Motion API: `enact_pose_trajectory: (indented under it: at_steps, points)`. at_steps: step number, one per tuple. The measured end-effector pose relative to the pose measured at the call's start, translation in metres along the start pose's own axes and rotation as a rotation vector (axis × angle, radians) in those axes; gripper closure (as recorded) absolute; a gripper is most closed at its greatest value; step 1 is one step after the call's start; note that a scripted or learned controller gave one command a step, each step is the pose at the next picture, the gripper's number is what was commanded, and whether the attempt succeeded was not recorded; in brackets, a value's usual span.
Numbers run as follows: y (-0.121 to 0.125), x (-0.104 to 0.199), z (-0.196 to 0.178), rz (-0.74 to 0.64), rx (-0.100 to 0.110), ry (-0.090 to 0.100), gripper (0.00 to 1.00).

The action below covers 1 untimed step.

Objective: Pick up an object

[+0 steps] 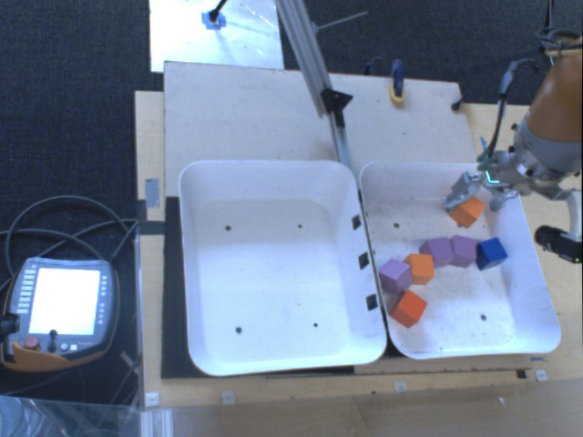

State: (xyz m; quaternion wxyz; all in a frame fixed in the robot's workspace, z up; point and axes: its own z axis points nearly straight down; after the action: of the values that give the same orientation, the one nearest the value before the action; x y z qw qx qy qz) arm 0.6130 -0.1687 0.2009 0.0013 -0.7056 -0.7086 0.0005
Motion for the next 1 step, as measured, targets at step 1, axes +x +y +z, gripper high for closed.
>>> enact_pose_trajectory:
  at_steps: [1]
  points:
    - [0.0009, 0.0000, -0.0023, -0.001, -0.004, -0.001, 0.00]
